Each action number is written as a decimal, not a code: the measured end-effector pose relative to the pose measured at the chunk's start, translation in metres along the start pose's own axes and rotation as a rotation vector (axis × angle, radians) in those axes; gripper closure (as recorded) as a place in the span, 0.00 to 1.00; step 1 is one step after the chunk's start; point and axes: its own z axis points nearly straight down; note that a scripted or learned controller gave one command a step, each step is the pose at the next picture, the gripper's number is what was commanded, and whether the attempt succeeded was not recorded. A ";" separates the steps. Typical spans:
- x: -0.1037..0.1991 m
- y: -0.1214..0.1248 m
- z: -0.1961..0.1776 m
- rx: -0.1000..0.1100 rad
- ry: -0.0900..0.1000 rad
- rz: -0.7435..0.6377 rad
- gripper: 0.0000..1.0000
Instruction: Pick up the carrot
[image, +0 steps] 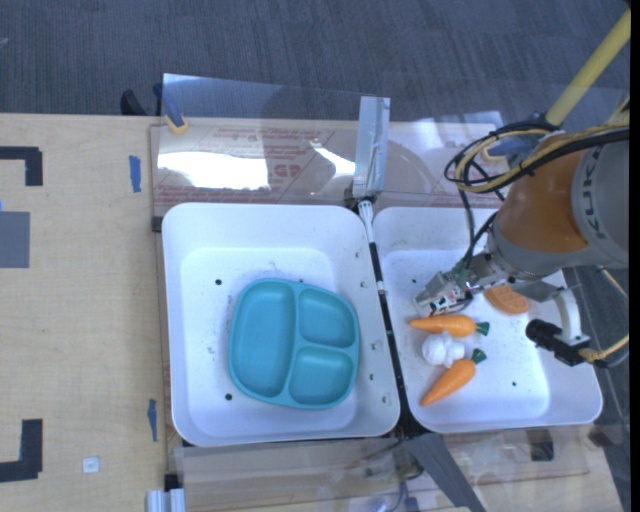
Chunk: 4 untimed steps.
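1. In the right bin, two carrots lie near the middle: one carrot lies roughly level, its green top toward the right, and the other carrot lies aslant below it, tip toward the lower left.
2. Between the two sits a small white object, touching or nearly touching both; what it is cannot be told.
3. The end effector hangs just above the upper carrot, near the bin's left wall; whether its fingers are spread or pressed together cannot be told, and nothing shows between them.
4. An orange slice-like piece lies right of the end effector, partly under the arm.
5. The left bin holds a teal divided plate with three compartments.
6. Both bins sit side by side on the bench.
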 end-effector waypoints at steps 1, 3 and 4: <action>-0.012 0.003 -0.006 0.041 0.019 0.067 0.00; 0.023 -0.073 0.017 0.057 0.019 0.250 0.00; 0.016 -0.019 0.021 0.054 0.019 0.163 0.00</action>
